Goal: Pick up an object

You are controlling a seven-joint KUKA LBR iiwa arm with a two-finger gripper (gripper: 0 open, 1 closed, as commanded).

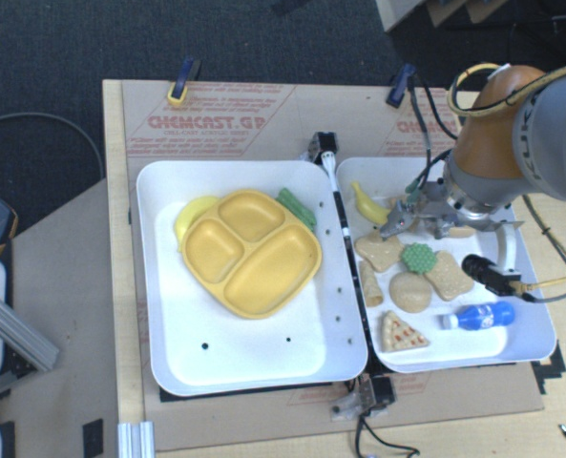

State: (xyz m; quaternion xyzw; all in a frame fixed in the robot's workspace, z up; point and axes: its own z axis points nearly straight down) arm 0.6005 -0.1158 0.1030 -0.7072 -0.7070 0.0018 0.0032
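- Gripper [411,219]: low over right bin [454,356], between banana [366,201] and green disc [418,257]; released or clenched cannot be told; nothing visibly grasped
- Right bin: banana near far left corner; biscuits [378,253], green disc, waffle wedge [402,333], blue bottle [480,316] lying loose
- Left bin [244,356]: yellow tray [252,252]; green piece [297,208] at tray's far edge

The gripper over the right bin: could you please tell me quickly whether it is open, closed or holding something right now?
Gripper: cannot be told; it is low over the right bin, beside the yellow banana.
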